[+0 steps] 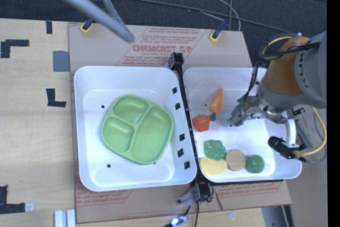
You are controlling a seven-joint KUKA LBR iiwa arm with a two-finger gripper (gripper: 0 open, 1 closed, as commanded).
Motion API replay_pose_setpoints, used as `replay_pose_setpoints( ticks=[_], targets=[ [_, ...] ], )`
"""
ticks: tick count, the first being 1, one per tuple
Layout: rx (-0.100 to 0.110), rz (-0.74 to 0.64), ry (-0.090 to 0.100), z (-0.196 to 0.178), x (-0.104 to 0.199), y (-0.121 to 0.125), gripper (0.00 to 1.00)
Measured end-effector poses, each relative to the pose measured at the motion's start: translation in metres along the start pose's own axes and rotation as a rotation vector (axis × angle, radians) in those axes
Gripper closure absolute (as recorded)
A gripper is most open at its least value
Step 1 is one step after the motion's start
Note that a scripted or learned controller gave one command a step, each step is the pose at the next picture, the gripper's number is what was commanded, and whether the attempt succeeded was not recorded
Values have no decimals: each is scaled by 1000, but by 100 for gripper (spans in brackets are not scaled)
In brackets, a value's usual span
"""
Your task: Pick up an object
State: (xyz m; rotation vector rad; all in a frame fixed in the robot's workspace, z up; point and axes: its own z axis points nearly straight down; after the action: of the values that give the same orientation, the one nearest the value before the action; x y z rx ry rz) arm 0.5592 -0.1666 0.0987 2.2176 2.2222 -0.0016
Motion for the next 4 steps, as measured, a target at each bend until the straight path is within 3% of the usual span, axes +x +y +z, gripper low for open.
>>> replay_pose_setpoints(
  ticks=[2, 3, 4],
  targets=[
    [-4, 1, 0, -124, -2, -3, 100],
    [-1, 1, 2, -144, -2, -2, 100],
    [1, -5, 4, -144, 53, 10, 100]
  ],
)
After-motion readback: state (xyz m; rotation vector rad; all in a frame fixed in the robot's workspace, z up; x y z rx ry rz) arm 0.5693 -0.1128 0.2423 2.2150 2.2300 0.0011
